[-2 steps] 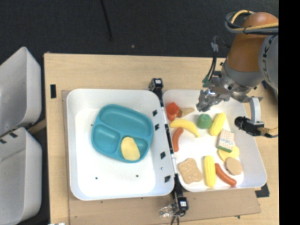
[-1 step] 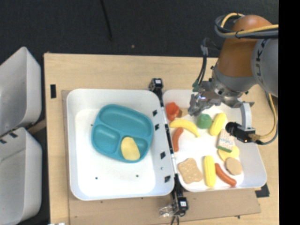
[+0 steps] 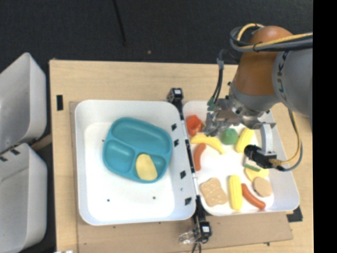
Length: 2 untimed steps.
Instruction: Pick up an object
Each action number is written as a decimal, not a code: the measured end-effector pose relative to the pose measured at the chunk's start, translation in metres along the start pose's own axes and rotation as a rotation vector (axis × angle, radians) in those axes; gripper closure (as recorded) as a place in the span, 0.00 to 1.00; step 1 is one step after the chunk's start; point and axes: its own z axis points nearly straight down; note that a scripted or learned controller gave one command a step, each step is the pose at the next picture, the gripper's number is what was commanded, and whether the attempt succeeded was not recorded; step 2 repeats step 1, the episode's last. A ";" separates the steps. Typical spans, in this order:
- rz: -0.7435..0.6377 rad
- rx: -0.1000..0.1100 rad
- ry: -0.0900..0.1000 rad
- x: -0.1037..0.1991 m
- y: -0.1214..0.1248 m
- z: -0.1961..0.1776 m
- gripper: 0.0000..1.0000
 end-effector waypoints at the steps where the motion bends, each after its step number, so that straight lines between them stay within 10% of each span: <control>1: 0.004 -0.003 0.000 -0.010 0.001 -0.015 1.00; 2: 0.004 -0.003 0.000 -0.010 0.001 -0.015 1.00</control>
